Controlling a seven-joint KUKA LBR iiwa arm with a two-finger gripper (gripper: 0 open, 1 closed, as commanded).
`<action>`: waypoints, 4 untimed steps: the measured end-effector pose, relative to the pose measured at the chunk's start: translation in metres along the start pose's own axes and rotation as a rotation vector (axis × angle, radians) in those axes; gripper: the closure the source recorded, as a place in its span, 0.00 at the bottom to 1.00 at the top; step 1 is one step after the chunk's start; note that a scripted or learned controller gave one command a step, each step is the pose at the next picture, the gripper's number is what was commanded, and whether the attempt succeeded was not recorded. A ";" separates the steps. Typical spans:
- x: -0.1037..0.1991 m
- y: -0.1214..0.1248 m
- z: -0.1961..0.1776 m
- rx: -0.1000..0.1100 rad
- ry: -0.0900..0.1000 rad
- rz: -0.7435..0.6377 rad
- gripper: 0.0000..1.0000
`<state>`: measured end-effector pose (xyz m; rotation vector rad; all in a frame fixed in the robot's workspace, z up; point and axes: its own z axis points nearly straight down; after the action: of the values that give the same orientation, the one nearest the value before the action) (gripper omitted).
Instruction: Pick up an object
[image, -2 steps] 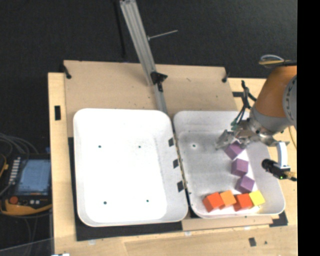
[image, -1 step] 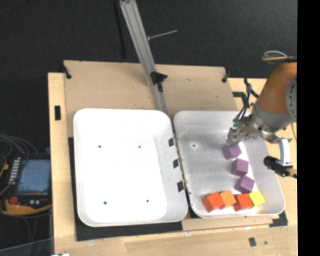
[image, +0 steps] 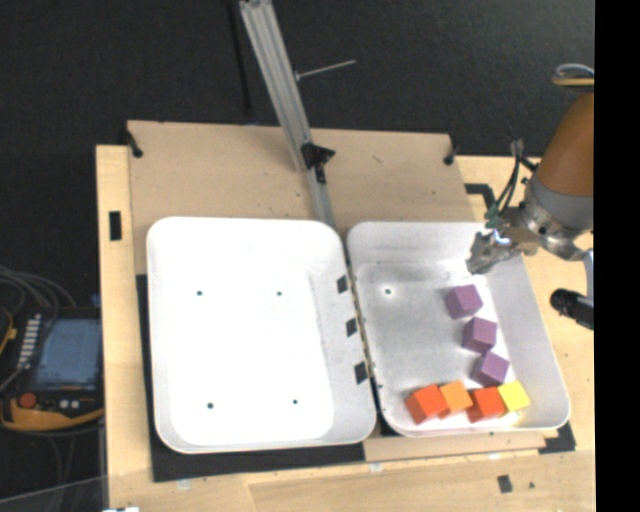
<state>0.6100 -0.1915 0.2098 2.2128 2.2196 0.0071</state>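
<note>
Gripper (image: 484, 252) above right bin (image: 420, 250), purple cubes (image: 478, 333) — line running near-to-far

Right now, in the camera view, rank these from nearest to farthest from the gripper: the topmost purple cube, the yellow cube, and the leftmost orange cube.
1. Topmost purple cube, just below-left of the gripper in the right bin.
2. Yellow cube, at the bin's bottom right.
3. Leftmost orange cube, at the left end of the bottom row.

The arm (image: 568, 165) is cut off at the frame's right, and the gripper (image: 484, 254) over the right bin (image: 545, 350) is too small to read.
</note>
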 end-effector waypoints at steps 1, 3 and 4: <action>-0.010 0.006 -0.056 0.000 -0.001 -0.001 1.00; 0.043 0.015 -0.073 0.008 0.002 -0.003 1.00; 0.094 0.017 -0.077 0.009 0.003 -0.003 1.00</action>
<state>0.6258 -0.0972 0.2864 2.2148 2.2287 0.0004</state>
